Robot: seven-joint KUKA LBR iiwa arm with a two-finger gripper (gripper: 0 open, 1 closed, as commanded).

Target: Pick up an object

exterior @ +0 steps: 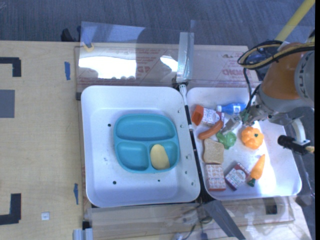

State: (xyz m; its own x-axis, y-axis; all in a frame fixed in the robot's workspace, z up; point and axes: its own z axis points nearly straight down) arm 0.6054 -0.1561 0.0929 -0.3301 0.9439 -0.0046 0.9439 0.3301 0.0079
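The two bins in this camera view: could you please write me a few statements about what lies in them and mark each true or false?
1. The blue tray sits in the left bin. True.
2. A yellow lemon lies in the tray's large top compartment. False: it lies in the lower right compartment.
3. The slice of bread is in the right bin. True.
4. The carrot lies in the left bin. False: it is in the right bin.
5. The gripper is over the right bin. True.
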